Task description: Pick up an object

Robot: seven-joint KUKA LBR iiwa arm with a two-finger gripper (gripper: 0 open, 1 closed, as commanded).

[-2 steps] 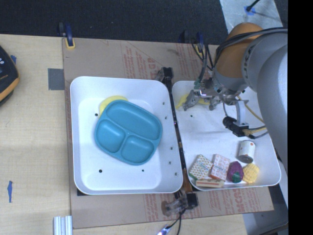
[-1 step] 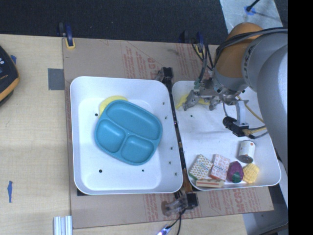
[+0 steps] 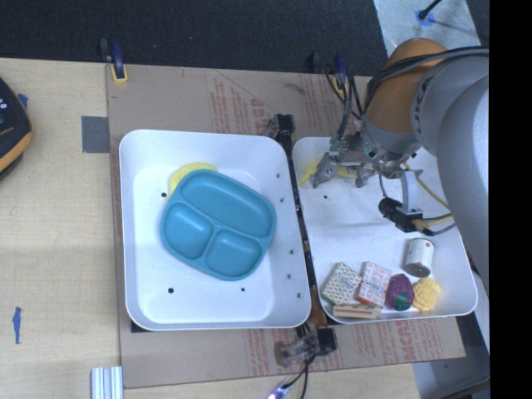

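- The two-finger gripper (image 3: pixel 339 171) is seen at the upper left corner of the right shallow white bin (image 3: pixel 349 223), low over a small yellow object (image 3: pixel 309 173) that lies against the bin wall; whether the fingers are spread or closed cannot be told, and nothing can be seen held between them.
- The yellow piece is largely hidden by the tool, so its shape cannot be named. It is judged to be a light plastic toy, awkward to take because the wall leaves little room beside it.
- Along the near edge of the same bin a cluster of small items is found: a checked green-and-white packet (image 3: pixel 340 283), a pink-and-white carton (image 3: pixel 373 283), a purple rounded piece (image 3: pixel 401 291), a yellow ridged piece (image 3: pixel 426 293) and a white cylindrical can (image 3: pixel 418 256).
- These are judged light and stiff; the can is likely slippery and prone to roll, and would best be taken across its round body. The packed items touch one another, so a neighbour could be nudged.
- In the left white bin (image 3: pixel 141 223) a blue divided plastic plate (image 3: pixel 218 223) rests over a pale yellow plate (image 3: pixel 189 173); the broad smooth plate would be gripped only at its rim.
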